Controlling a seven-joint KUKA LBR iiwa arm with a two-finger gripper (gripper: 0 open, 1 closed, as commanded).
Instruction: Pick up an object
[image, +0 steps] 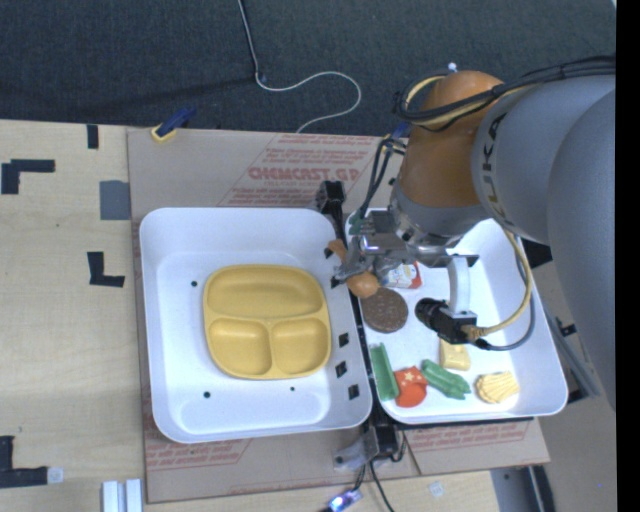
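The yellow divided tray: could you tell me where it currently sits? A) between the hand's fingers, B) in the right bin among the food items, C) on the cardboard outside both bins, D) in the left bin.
D: the yellow divided tray lies flat on the floor of the left bin, apart from the toy foods in the right bin, where the hand hovers.

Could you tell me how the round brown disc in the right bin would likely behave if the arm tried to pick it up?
The brown disc lies flat on the right bin, so its low edge probably offers little to pinch. It looks like a stiff toy food piece, so it is likely light and rigid. Pushed, it would probably slide rather than roll, perhaps toward the green stick nearby.
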